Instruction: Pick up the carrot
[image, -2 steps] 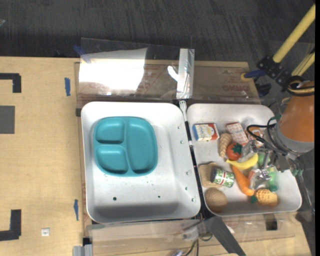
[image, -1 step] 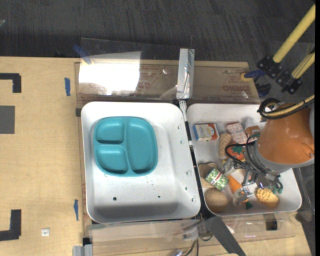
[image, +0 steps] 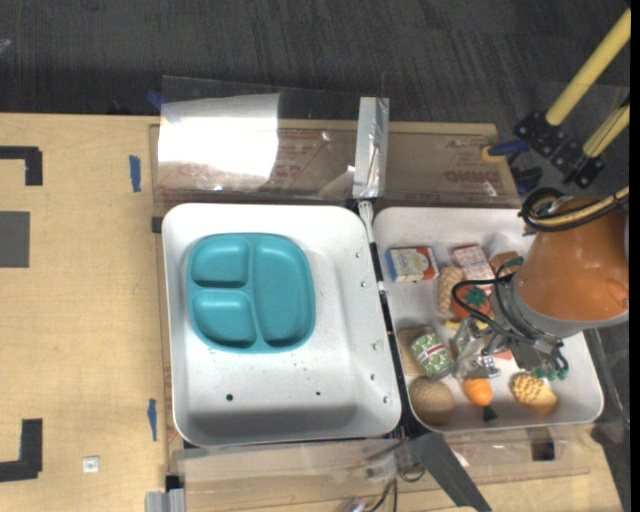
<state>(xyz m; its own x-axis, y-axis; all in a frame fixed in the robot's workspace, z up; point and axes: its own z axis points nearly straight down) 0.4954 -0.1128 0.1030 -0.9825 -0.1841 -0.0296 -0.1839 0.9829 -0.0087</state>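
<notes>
The carrot (image: 479, 392), a small orange piece with a green tip, lies near the front wall of the right bin (image: 590, 400). My gripper (image: 480, 354) hangs just behind and above it, among the cluttered toys. The orange band of the arm (image: 575, 270) covers the bin's right part. Nothing visibly sits in the gripper.
Around the carrot lie a brown round item (image: 433, 398), a yellow pineapple-like toy (image: 533, 390) and a green-and-white packet (image: 432, 352). A blue-white carton (image: 410, 262) and a red-white box (image: 470, 260) sit at the back. The left bin (image: 340, 380) holds a teal divided plate (image: 250, 290).
</notes>
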